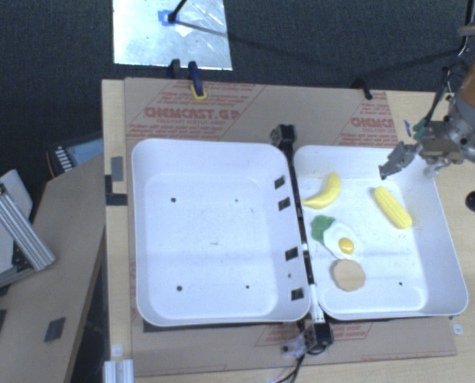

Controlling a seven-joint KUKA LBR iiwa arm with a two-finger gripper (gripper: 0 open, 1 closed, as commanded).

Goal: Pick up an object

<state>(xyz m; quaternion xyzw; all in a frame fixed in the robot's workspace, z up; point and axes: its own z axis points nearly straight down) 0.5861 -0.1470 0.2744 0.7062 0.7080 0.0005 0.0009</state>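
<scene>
You see two shallow white bins side by side on the tabletop (85, 206), which is covered under them by a brown cardboard sheet (221, 110) with red lettering. The left bin (213, 238) has only small dark dots on its floor. The right bin (437, 254) holds four things. A yellow banana (325, 191) lies near the divider, curved, toward the far side of the bin. A yellow corn cob (393, 207) lies to its right, slanted, well apart from the banana. Just below the banana you find a small green leafy piece (322, 225), and touching it on the near side a fried egg (343, 243) with a yellow yolk. A round tan cookie-like disc (348, 275) sits just beside the egg, nearer to you. The arm comes in from the right, and its pincer (394, 164) hangs over the far right part of the right bin, above and slightly behind the corn cob, apart from it. How wide the pincer stands you cannot tell from this angle, and nothing is visible in its grip. Beyond the cardboard, a shiny metal plate (171, 22) lies on the dark floor with a blue mark on it.
</scene>
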